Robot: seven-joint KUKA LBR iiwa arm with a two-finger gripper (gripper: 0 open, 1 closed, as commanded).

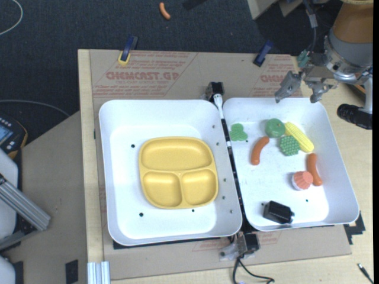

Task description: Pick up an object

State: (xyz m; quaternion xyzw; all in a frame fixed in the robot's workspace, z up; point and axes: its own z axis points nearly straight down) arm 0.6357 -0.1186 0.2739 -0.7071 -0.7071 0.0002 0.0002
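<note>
Hanging above the far rim of the right bin (337, 176), the gripper (300, 91) has its two grey fingers spread apart with nothing between them, clear of every object below. Nearest beneath it lie a round green toy (275, 126) and a knobbly yellow corn cob (299, 136), the cob touching a bumpy green piece (289, 145) at its lower side. Left of these sit a flat green leafy shape (238, 132) and a smooth orange sausage (259, 150), tilted. Toward the right wall a second orange sausage (314, 168) rests against a pink ridged shell-like toy (302, 180). A black boxy block (277, 212) lies alone near the front rim (well apart from the rest).

The left bin (118, 158) holds a glossy yellow plate (177, 172) with three compartments and rounded corners. Both bins are smooth white plastic, resting on a brown board (177, 70) printed with red lettering, with a yellow clamp (126, 52) on its far edge.
</note>
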